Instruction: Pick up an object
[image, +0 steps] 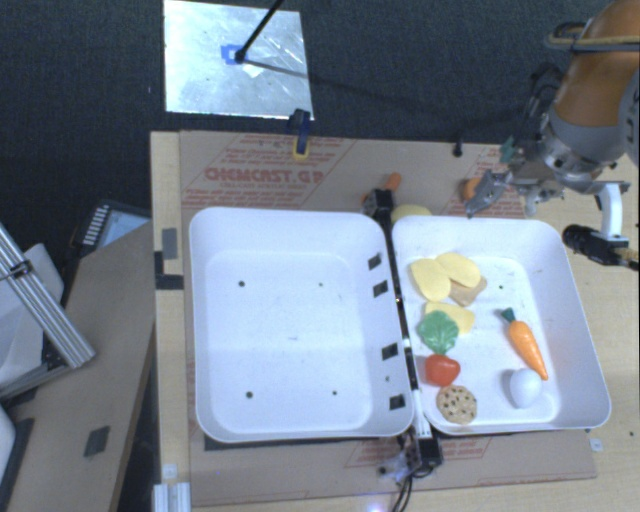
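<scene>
The table (120, 300) is carrying a cardboard sheet (330, 170). Two white bins, the left bin (290, 320) and the right bin (560, 290), are sitting side by side on it. What may be a clamp (299, 133) is gripping its far edge.

Robotics lab, grey-orange arm (590, 90), cardboard-topped bench (260, 165), twin white bins (290, 225)

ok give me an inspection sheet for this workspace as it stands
surface: bench bears two white bins side by side, left bin and right bin
job's things: in the right bin, carrot, white egg, cookie, tomato, green leafy piece, yellow pieces
clutter: yellow clamp on the bench's far edge; small orange item behind the bins
grippers: gripper above the right bin's far rim, nothing seen between its fingers
cables: wires at the near edge between the bins
surroundings: shiny sheet on dark floor
</scene>
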